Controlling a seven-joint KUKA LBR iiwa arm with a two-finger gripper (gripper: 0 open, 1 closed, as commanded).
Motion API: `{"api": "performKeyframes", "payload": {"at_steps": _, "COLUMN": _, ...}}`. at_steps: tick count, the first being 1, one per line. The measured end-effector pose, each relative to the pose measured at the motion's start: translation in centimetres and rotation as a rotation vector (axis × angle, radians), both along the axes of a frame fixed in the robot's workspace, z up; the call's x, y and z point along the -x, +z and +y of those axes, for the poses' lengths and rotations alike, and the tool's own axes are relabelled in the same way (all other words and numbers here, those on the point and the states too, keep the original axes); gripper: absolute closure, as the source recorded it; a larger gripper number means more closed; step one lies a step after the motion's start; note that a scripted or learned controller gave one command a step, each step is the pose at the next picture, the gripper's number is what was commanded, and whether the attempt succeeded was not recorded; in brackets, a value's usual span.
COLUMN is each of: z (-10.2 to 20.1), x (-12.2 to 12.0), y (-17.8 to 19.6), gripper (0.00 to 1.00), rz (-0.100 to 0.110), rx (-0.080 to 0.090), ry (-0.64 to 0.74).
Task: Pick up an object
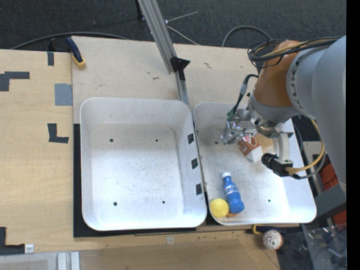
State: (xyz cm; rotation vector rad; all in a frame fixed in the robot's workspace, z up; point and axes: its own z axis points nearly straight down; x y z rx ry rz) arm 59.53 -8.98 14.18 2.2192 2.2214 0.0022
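Note:
My gripper [233,133] hangs low over the upper middle of the right bin [292,204], under the grey arm and its orange band [274,83]. A brown and white object [251,147] lies just to the gripper's right, close to it or touching it; I cannot tell which. A blue bottle with a white cap [231,194] lies near the bin's front. A yellow ball [219,208] rests against the bottle's lower left, at the front wall.
The left bin [90,151] stands beside the right one, sharing a dark divider. A slanted metal pole [160,30] crosses above the bins. A small speckled ball [272,239] sits off the bench at the front right. Cables loop behind the arm.

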Motion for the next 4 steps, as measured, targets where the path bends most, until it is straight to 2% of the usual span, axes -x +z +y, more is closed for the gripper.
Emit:
{"api": "performKeyframes", "payload": {"at_steps": 1, "z": 0.0, "x": 0.2, "y": 4.3, "gripper": 1.0, "rz": -0.001, "rx": 0.0, "ry": 0.0}}
{"api": "performKeyframes", "payload": {"at_steps": 2, "z": -0.6, "x": 0.6, "y": 10.3, "gripper": 1.0, "rz": -0.003, "rx": 0.001, "ry": 0.0}}
{"api": "performKeyframes", "payload": {"at_steps": 3, "z": 4.5, "x": 2.2, "y": 8.9, "gripper": 1.0, "rz": 0.006, "rx": -0.001, "ry": 0.004}}
{"api": "performKeyframes", "payload": {"at_steps": 4, "z": 8.9, "x": 4.4, "y": 9.5, "gripper": 1.0, "rz": 0.005, "rx": -0.002, "ry": 0.005}}
